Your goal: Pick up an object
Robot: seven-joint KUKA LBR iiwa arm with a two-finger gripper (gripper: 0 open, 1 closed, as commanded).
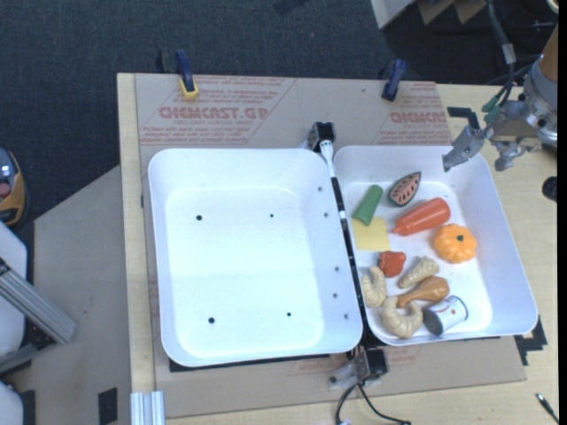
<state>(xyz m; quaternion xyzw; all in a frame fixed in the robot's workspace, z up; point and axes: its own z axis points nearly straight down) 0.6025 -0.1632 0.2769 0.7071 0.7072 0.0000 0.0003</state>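
Bright, even overhead light on the white bins, soft shadows, slight overall softness.

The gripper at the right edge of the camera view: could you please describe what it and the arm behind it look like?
The gripper is grey metal, built of angular plates with a slim, pointed finger sticking out at its end. Behind it sits a bulkier grey and silver wrist, with thin dark cables running along the arm. A patch of orange shows above the wrist, cut off by the frame's edge.

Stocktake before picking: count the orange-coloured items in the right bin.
2. The carrot lies mid-bin beside the yellow block; the small pumpkin sits just right of and below it. None seem hidden.
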